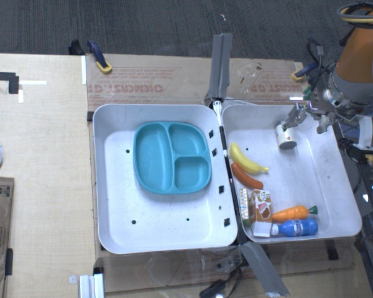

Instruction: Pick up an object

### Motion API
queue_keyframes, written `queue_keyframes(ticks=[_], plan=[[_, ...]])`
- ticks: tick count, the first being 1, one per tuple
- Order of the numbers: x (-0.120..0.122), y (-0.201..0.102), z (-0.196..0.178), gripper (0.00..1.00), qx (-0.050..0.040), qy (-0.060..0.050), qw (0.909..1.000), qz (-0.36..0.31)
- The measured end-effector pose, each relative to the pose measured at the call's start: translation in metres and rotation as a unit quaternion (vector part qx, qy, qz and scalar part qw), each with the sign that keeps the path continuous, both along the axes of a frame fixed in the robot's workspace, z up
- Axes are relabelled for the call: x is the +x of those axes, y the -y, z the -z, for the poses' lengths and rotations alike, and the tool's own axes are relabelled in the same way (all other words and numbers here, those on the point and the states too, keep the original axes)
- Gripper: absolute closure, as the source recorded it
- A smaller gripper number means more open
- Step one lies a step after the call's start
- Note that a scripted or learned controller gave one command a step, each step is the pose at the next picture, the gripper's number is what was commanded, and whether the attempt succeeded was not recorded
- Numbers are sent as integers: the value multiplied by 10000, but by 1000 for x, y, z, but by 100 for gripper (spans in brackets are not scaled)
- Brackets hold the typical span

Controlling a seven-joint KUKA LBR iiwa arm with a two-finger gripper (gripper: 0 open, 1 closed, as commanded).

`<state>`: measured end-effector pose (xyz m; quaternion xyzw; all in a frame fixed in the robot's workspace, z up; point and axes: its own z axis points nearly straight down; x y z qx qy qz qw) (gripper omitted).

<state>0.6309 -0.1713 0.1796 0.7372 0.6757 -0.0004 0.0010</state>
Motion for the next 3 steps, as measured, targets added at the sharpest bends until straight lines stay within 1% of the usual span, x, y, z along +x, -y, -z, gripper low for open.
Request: queue_keyframes(ticks=[1, 2, 3], plan=[[21, 25, 87, 0, 0, -1, 9999, -150], [21, 25, 77, 100, -10, 2, 9999, -164], [28, 4, -82, 100, 0, 1, 9975, 711]])
